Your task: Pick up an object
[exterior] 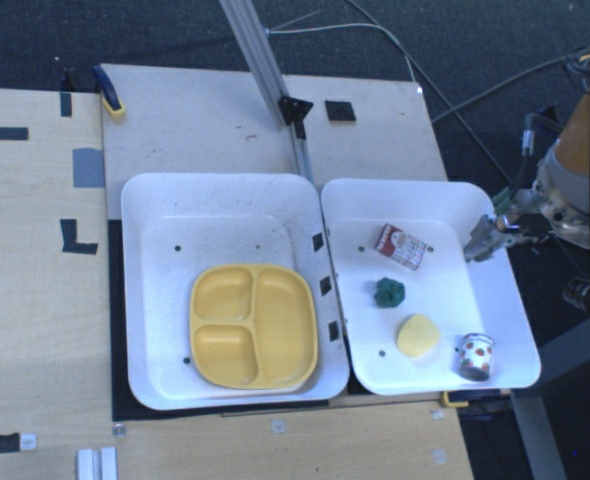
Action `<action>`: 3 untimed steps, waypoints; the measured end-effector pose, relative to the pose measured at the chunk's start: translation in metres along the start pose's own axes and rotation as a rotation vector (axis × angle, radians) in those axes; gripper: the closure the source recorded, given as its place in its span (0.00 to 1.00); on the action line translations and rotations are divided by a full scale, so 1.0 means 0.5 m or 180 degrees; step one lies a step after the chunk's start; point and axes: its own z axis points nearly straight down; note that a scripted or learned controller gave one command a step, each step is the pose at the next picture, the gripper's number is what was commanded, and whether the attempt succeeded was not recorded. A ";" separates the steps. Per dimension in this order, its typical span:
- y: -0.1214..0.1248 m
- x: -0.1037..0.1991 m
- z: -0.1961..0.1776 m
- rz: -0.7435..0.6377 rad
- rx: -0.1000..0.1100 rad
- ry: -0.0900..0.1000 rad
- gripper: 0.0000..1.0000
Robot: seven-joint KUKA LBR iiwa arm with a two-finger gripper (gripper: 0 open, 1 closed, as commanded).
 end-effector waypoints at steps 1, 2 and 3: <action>0.028 0.099 0.037 -0.0001 0.0006 0.0001 1.00; 0.042 0.187 0.051 0.0000 0.0006 -0.0001 1.00; 0.067 0.282 0.083 0.0000 0.0010 0.0000 1.00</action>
